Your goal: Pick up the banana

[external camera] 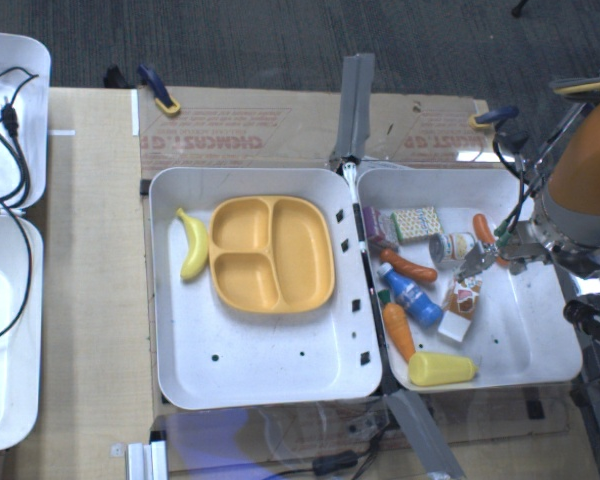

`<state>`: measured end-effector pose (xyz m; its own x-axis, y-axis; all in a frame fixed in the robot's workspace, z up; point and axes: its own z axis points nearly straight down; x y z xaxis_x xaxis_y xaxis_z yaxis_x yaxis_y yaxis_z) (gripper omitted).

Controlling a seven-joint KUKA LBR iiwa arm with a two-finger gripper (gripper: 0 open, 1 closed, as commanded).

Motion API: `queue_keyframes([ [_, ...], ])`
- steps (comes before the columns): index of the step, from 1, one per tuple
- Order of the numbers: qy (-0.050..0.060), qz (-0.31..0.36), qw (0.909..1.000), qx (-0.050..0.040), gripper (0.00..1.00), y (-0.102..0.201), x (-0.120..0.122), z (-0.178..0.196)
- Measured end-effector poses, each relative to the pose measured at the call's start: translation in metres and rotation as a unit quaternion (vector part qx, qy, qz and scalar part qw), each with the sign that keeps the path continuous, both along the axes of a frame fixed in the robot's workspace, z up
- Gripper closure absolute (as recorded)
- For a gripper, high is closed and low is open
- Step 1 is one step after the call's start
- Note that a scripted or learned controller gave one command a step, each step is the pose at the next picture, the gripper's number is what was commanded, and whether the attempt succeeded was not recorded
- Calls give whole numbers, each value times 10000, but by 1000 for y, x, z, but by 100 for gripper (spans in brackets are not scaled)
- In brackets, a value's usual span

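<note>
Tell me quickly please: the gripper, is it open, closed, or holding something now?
Gripper: cannot be told; it sits over the clutter in the right bin, far from the banana in the left bin.

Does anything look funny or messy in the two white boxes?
Only a little. The right bin is a jumble of toy foods lying every which way. The banana lies alone in the left bin, beside the yellow plate, not on it.

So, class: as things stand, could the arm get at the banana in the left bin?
Probably yes: the banana lies uncovered beside the yellow divided plate, nothing on it; the tool hangs over the right bin.
</note>
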<state>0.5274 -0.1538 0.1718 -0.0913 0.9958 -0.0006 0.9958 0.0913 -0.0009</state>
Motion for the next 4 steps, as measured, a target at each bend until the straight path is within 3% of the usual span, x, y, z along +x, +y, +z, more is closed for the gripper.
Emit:
queue_keyframes([
  [1,-114,509,9986,8,0,-7,-26,-65],
  [2,5,1110,9938,5,0,56,-50,-69],
  [3,1,719,9974,-1,0,64,-48,19],
  [4,-6,2040,9790,-4,0,14,-49,63],
])
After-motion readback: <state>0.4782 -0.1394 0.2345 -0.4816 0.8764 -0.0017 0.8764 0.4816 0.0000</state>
